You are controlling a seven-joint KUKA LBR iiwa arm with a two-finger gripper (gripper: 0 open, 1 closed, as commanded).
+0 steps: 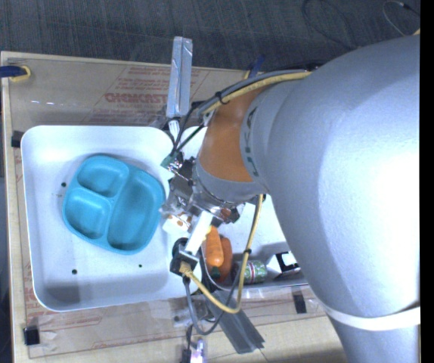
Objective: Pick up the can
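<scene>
White, shallow plastic bin (32, 203) at the left of the wooden bench (88, 89) holds a blue three-compartment plastic tray (115, 203), which you see lying flat near that bin's right wall. Grey arm with an orange band (228, 146) reaches in from the right and covers most of the second white bin (271, 240). Pincer (202, 218) hangs low over the second bin's left edge (the wrist hides its opening, so you cannot tell whether it is wide or narrow). Small orange rounded object (214, 252) lies just below it. Silver-green metal can (261, 271) lies on its side near the second bin's front wall, just right of the orange object.
</scene>
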